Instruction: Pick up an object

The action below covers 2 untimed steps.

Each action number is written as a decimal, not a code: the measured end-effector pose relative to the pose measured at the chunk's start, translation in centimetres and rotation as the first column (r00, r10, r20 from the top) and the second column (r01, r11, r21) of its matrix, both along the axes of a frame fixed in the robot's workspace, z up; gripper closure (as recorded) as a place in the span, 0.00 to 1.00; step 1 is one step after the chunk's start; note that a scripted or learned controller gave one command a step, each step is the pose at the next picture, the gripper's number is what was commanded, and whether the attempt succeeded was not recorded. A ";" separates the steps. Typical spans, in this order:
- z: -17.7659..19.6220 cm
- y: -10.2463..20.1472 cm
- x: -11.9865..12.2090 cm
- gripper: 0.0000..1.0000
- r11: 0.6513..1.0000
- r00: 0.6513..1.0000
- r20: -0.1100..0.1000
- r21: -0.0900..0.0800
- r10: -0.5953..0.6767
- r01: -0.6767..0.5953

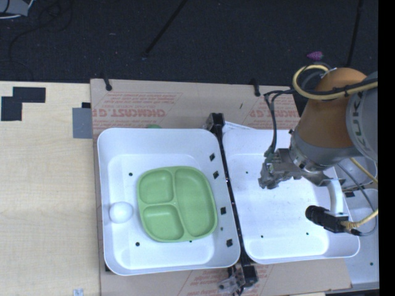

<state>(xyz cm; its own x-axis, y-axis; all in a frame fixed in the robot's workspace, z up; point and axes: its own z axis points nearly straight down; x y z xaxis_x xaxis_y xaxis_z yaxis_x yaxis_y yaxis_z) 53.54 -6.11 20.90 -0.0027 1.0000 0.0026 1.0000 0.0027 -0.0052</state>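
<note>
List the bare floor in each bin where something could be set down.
Right bin: bare floor along the front wall and in the front-left corner by the divider; the hand hangs over the rear middle. Left bin: crowded. The green divided plate takes the centre, the white ball sits at its left. Only strips along the rear and front walls are free.

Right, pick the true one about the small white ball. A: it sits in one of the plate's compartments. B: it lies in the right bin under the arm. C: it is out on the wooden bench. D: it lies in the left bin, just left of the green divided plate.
D: the white ball rests on the left bin floor beside the left edge of the green plate.
</note>
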 end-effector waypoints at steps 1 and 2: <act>-0.2 4.3 -1.0 1.00 1.000 1.000 0.000 -0.001 0.000 0.000; 1.3 9.5 -1.4 1.00 1.000 1.000 0.003 -0.001 0.002 -0.002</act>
<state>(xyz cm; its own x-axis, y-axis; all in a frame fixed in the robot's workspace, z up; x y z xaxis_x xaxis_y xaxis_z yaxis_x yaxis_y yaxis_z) 52.11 3.39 22.21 -0.0045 1.0000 0.0018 1.0000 0.0045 -0.0023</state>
